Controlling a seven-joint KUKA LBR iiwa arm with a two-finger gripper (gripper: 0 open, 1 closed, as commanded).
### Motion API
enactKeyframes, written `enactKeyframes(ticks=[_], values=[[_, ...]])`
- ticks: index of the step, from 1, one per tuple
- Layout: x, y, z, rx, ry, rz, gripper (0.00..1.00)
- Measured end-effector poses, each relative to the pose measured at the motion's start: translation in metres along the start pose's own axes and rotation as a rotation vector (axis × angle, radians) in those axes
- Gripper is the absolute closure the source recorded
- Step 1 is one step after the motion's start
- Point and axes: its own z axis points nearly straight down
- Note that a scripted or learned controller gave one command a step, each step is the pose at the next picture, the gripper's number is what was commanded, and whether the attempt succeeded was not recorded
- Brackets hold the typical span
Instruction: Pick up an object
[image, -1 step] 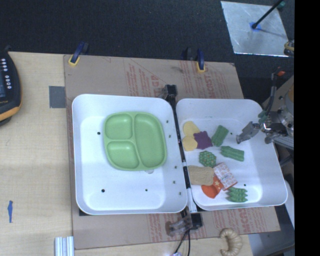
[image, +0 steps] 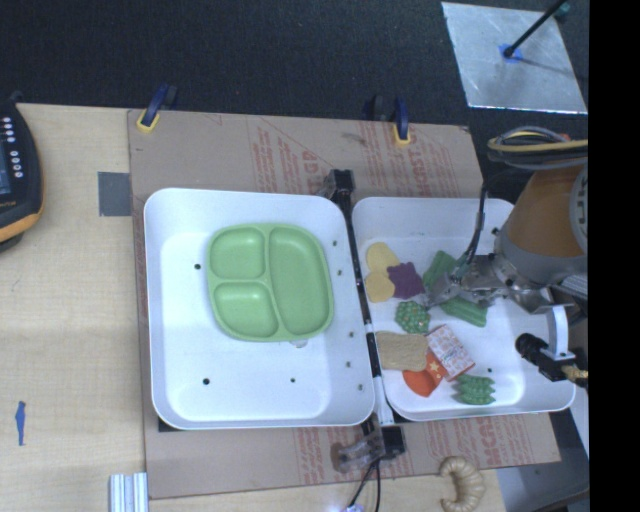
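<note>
The right bin (image: 535, 400) holds several small toy items. At its left lie a yellow piece (image: 380, 272) and a purple piece (image: 405, 279). A round green piece (image: 412, 317) sits just below them. A tan slice (image: 402, 350), a red and white carton (image: 450, 350), an orange-red piece (image: 423, 381) and a bumpy green piece (image: 474, 389) lie toward the front. My gripper (image: 450, 287) is low in the bin's middle, between a dark green piece (image: 439, 268) and a bright green piece (image: 466, 311). Whether it grips either one is hidden.
The left bin (image: 180, 380) bears a light green divided plate (image: 270, 281). The arm (image: 545, 220) reaches in over the right bin's right side. A teach pendant (image: 15, 170) lies at the far left, and a tan curled object (image: 462, 481) sits on the bench in front.
</note>
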Motion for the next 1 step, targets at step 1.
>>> enactKeyframes(ticks=[1], values=[[-0.0024, 0.0007, -0.0163, -0.002, 0.0, 0.002, 1.0]])
